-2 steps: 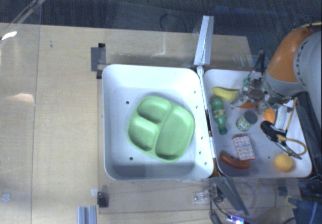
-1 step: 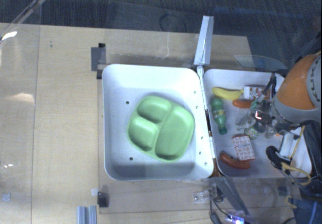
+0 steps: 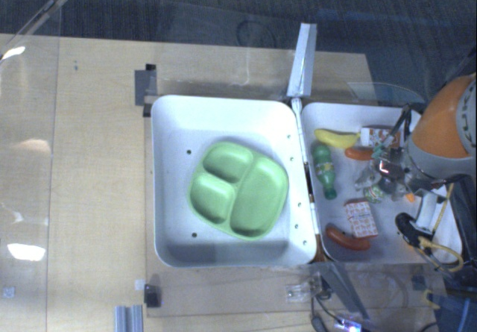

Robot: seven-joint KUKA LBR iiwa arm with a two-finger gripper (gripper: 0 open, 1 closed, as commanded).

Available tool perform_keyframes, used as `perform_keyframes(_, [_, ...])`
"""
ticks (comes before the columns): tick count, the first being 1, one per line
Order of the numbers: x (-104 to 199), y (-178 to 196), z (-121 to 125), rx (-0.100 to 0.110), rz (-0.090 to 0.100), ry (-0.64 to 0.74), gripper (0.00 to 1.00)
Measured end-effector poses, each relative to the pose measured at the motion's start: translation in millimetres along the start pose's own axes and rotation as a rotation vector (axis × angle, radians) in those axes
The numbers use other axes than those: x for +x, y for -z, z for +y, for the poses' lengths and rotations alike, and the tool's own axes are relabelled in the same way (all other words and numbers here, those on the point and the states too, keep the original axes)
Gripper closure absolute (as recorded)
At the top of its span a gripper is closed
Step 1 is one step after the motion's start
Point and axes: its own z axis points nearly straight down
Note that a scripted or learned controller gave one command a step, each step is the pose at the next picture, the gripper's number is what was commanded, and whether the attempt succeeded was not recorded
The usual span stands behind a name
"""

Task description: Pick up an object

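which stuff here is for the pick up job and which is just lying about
For the job:
gripper
banana
green bottle
red sausage
small patterned box
right bin

Lying about:
green divided plate
left bin
metal bar

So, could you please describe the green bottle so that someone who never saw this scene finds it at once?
Look at the right bin, the one without the green divided tray. Along its left wall lies the green bottle, just below a yellow banana. It is the only green object in that bin; the sausage nearer the front is red.
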Motion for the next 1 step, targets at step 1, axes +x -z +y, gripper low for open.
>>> perform_keyframes(1, [60.2,144.7,-38.3,0.010,-0.002,0.189,1.00])
